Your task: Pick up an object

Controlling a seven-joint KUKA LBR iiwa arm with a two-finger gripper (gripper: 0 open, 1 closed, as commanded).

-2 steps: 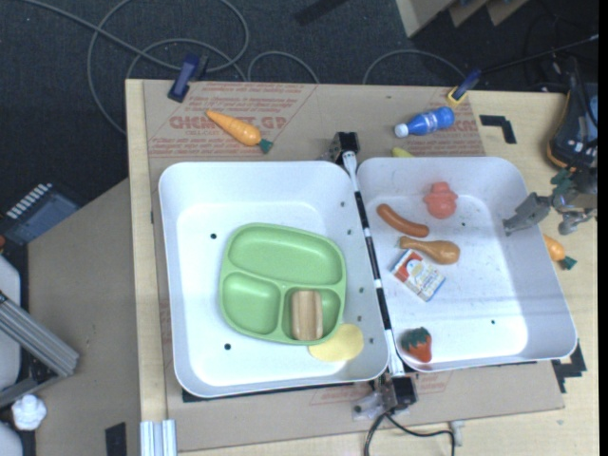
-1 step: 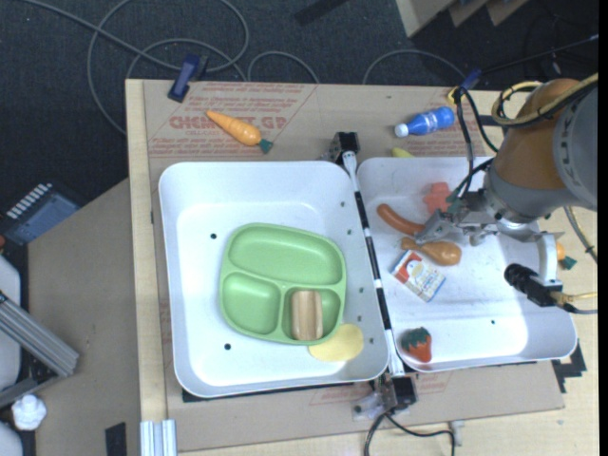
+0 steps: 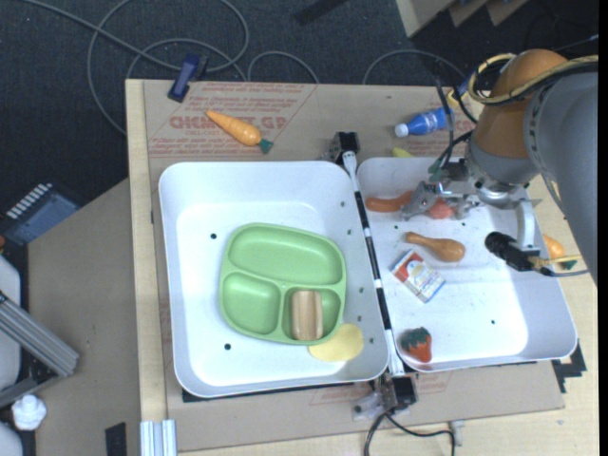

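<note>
My gripper (image 3: 439,198) is low over the far part of the right bin (image 3: 494,335). A small red thing (image 3: 441,211) lies right under it, partly hidden by the gripper. Just left of the gripper is an orange sausage-shaped toy (image 3: 384,202). A brown gourd-shaped toy (image 3: 436,246) lies a little nearer the front. A red and white packet (image 3: 418,277) sits in the bin's middle left. A strawberry toy (image 3: 416,345) is at the front left corner. A small orange piece (image 3: 554,248) rests by the right wall.
The left bin (image 3: 190,255) holds a green divided plate (image 3: 275,264) with a tan block (image 3: 305,313) in one compartment and a yellow piece (image 3: 335,346) at its front edge. On the bench behind lie a carrot toy (image 3: 237,128) and a blue bottle (image 3: 423,123).
</note>
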